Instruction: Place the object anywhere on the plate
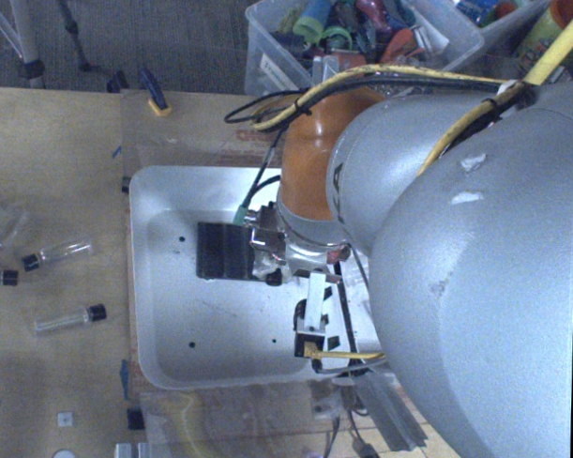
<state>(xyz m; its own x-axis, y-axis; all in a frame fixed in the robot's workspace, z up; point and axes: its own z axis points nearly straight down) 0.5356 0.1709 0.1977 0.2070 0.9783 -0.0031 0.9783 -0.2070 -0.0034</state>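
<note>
Much of the bin (170, 351) and gripper (270, 258) — hidden under the arm (454, 276).

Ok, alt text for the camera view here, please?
A grey robot arm with an orange band reaches from the right over a shallow white bin, hiding much of it. Small clear vials with black caps lie on the wooden bench left of the bin.

Bin (162, 304): smooth white plastic, slight sheen. Arm (474, 230): grey satin shell with bright glints, and the orange band (308, 158) is glossy. Bench (54, 168) looks like matt pale wood; the vials (65, 253) are clear plastic or glass, and the carpet (134, 30) is rough grey.
</note>
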